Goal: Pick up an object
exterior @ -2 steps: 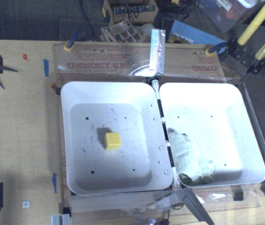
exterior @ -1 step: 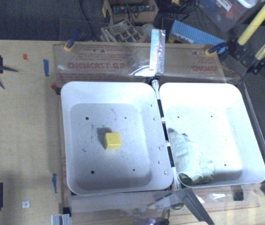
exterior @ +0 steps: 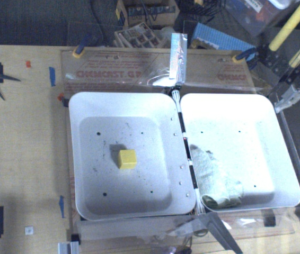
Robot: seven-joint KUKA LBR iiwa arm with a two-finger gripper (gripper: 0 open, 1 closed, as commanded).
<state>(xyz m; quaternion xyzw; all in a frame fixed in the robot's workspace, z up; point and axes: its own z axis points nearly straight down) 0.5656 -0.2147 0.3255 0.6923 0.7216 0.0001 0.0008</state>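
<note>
A small yellow block (exterior: 127, 159) lies near the middle of the left bin (exterior: 86, 115), with nothing else beside it. In the right bin (exterior: 245, 126) a rolled greyish-white cloth (exterior: 213, 179) lies along the near left side, its end resting at the bin's front edge. My gripper (exterior: 291, 97) hangs at the view's right edge, just outside the right bin's far right corner. It is far from both the block and the cloth and touches neither.
A metal divider (exterior: 184, 142) runs between the two bins. A clear plastic sheet with a clamp (exterior: 177, 57) lies behind the bins. Boxes, cables and a yellow bar (exterior: 293, 17) crowd the far right background. Bare wooden bench (exterior: 23, 142) lies to the left.
</note>
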